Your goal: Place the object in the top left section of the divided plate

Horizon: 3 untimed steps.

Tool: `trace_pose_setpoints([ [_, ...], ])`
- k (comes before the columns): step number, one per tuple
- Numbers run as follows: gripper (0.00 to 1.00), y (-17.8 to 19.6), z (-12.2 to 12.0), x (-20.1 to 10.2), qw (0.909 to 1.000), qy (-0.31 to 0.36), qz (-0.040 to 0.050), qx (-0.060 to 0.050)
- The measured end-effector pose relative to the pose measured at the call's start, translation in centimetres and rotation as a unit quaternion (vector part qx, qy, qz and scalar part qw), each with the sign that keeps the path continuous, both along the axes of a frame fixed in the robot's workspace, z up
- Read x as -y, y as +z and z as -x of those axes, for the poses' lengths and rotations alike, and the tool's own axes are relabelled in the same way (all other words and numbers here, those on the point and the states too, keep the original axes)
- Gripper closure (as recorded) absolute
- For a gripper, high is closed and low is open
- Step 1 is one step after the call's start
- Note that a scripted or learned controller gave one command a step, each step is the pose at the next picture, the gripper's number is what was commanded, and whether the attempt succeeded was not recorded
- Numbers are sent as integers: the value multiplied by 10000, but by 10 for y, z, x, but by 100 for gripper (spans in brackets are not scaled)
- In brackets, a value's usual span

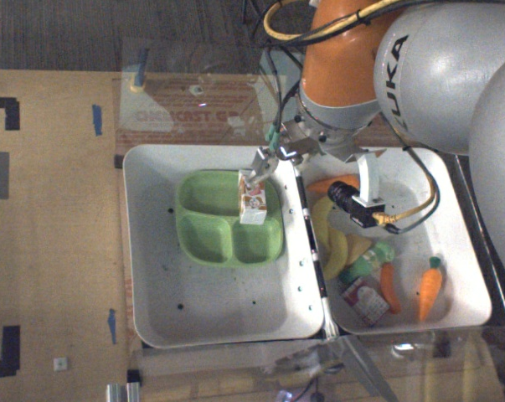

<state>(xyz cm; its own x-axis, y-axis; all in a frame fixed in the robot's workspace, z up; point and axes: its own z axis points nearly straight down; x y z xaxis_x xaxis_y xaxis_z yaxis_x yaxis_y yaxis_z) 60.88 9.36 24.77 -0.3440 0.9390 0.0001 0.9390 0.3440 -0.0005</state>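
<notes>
The pincer hangs over the left bin, at the 1 o'clock edge of the green divided plate, closed narrowly on the top of a small carton. The carton stands upright over the plate's right side, at the rim between its sections. In the right bin lie bananas, a carrot at 4 o'clock, a second carrot and a small packet. Both bins sit on the tabletop
</notes>
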Motion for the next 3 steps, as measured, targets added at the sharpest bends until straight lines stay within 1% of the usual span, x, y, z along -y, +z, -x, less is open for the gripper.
trace_pose_setpoints([
  [1,100,11,-1,1,10000,-9,-5,20],
  [2,100,-2,39,25,9961,-888,-1,-6],
  [3,100,-5,26,29,9984,-561,2,14],
])
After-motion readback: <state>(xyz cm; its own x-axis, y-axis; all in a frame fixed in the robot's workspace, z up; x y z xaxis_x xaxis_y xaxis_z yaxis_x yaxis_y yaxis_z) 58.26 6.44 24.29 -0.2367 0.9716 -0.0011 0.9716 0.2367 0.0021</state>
